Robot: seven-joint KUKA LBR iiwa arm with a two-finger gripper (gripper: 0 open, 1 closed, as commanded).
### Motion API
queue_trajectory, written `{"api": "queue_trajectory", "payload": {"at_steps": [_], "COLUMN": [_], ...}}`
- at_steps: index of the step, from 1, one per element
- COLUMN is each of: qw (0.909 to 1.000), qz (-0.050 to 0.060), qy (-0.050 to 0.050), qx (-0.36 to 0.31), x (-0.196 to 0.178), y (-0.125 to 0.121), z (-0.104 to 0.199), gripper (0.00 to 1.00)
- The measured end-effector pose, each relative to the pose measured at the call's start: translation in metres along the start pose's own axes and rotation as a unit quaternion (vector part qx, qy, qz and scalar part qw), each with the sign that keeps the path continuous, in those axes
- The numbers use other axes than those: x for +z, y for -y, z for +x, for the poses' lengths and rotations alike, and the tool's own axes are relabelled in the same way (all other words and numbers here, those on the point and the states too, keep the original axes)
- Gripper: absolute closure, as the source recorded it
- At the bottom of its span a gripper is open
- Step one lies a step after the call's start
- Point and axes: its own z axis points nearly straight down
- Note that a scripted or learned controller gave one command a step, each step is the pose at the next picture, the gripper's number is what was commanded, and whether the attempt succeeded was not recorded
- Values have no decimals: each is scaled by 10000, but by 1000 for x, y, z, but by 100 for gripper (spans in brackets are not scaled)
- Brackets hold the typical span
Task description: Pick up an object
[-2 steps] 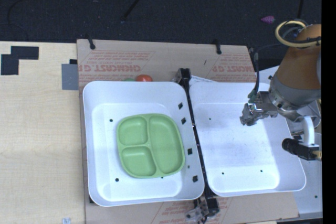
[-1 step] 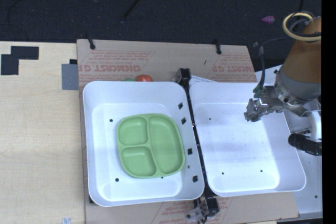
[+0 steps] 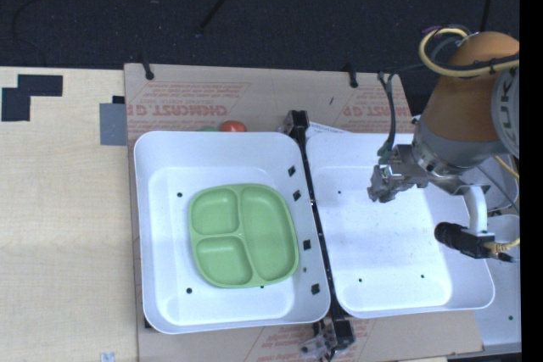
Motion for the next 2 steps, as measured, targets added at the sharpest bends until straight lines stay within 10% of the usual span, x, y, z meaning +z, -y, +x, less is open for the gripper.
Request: {"api": "queue_trajectory", "payload": {"at_steps": [2], "qw": [10000], "qz": [7], "qy": [-2], "qx": [-9], "x": [4], "y": [10], "z": [101], "gripper": [100]}}
